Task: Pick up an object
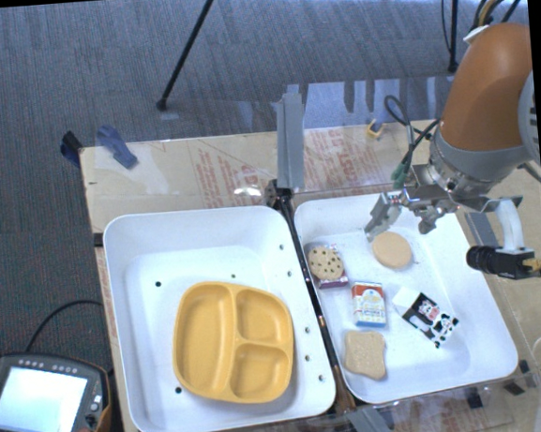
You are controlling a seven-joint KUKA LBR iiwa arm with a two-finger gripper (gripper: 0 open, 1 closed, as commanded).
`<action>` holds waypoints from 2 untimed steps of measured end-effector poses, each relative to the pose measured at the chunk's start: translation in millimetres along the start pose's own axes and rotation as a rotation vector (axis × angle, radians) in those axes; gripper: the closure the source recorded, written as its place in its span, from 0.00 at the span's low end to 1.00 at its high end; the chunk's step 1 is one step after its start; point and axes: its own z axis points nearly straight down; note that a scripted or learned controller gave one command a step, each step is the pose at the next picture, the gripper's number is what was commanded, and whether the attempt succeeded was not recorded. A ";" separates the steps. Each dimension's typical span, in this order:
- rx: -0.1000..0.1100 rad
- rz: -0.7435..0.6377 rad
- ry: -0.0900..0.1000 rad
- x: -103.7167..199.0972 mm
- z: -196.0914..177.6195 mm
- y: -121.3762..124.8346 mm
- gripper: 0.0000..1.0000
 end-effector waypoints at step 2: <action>0.002 -0.088 0.002 -30.6 142.6 -38.8 1.00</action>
